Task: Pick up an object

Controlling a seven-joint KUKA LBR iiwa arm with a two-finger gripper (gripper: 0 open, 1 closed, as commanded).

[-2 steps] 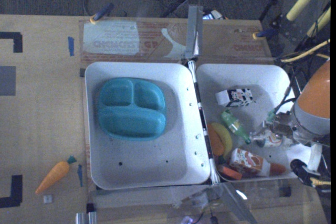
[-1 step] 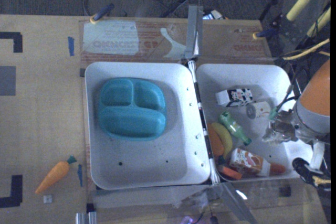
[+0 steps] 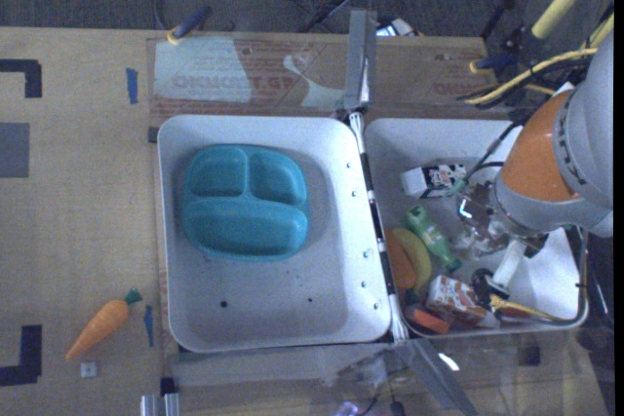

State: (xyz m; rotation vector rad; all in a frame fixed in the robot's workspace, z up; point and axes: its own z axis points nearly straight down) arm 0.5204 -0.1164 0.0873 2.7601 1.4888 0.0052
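Note:
The right bin (image 3: pixel 385 143) holds a pile of small items. A white carton with black patches (image 3: pixel 435 178) lies near its back. A green bottle (image 3: pixel 430 231), a yellow banana (image 3: pixel 415 254) and an orange piece (image 3: pixel 397 260) lie against the left wall. A red-brown juice box (image 3: pixel 455 299) and a small carrot-like piece (image 3: pixel 426 320) sit at the front. My gripper (image 3: pixel 477 235) hangs low over the middle of this bin, just right of the green bottle and above the juice box. I see nothing clearly held in it.
The left bin (image 3: pixel 175 307) contains a teal divided plate (image 3: pixel 244 201). A toy carrot (image 3: pixel 97 327) lies on the bench left of the bins. A red and yellow item (image 3: pixel 523 312) lies at the right bin's front right. Cables and tripod legs crowd the back.

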